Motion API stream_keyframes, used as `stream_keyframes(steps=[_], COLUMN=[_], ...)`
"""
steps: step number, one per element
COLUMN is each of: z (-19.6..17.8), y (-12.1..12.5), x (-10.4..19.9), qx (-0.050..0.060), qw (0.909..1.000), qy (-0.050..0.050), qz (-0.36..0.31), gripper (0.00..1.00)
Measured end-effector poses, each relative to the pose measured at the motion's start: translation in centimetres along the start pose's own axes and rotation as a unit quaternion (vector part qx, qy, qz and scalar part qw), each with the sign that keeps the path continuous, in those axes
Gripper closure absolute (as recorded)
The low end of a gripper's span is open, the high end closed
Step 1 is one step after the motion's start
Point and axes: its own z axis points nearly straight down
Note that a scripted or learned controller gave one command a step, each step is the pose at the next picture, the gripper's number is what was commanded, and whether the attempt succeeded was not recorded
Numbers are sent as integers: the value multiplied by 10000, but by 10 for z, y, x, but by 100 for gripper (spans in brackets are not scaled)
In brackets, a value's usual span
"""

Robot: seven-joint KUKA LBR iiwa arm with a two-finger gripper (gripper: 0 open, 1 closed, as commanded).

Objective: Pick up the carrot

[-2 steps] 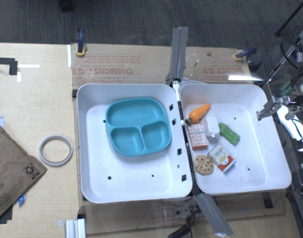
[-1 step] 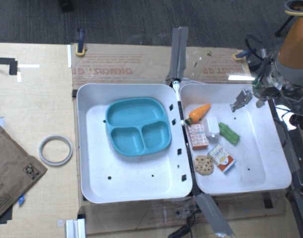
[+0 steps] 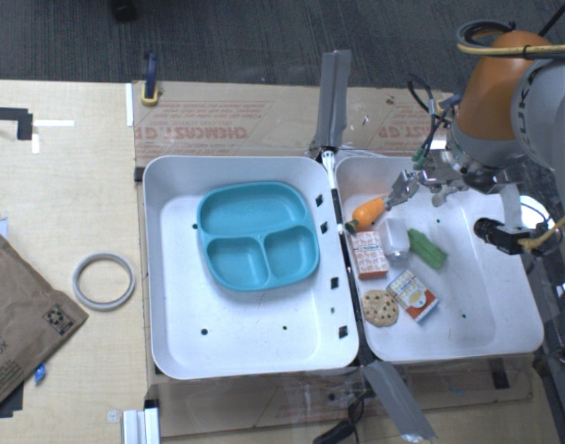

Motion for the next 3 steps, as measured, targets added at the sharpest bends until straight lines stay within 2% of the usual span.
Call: stream_keyframes(steps=[1,2,3], z=[49,41,-49], y=[15,15,30], x=[18,17,67], qx=[-22,-3,-1], qw=[9882,9885,9865], qy=[-3,-9,-7], qz=[1530,1512,1637], gripper=[0,100,100])
